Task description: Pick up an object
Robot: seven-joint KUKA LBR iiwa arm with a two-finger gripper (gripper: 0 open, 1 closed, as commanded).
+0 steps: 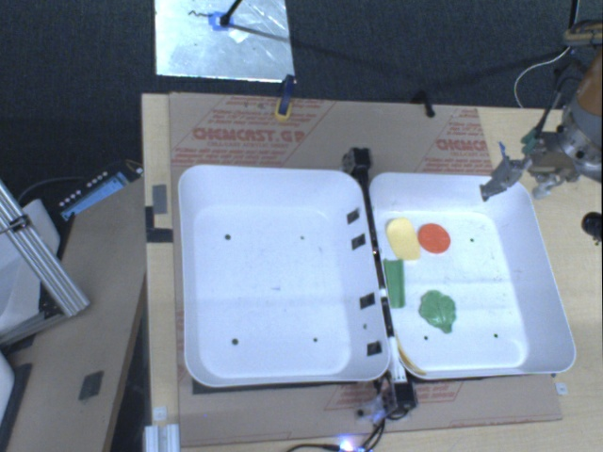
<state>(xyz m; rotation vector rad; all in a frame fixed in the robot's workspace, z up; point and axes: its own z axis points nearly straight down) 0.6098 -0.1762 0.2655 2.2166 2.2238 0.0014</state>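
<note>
A pale wooden bench (122, 252) takes up most of the view, seen from above at a slant. A brown cardboard sheet (254, 130) with red printed lettering lies on the bench. Beyond the bench's far edge, the floor is dark blue-grey carpet (75, 45). On that carpet, past the bench's far-left corner, lies a shiny silver square sheet (221, 26). Off the bench's left edge stands a slanted aluminium frame rail (38, 262). Light is even and soft, with faint shadows.
</note>
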